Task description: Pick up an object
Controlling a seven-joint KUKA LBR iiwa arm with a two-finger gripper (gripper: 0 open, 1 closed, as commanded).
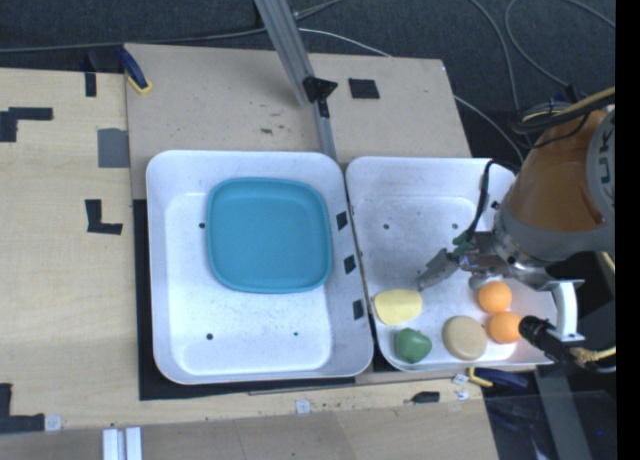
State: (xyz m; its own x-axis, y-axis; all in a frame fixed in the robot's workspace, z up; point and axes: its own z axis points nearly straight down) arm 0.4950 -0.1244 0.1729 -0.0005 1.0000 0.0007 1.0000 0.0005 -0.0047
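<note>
Objects for picking cluster along the right bin's front edge: yellow lump, green piece, beige ball, two oranges. The gripper hovers just above them (fingers' spread cannot be told), likely lining up.

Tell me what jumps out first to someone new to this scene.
A large square teal plastic plate lies in the left white bin. In the right white bin, small toy foods cluster at the near corner: yellow piece, green piece, beige piece, two orange balls. The gripper hangs just above them.
</note>
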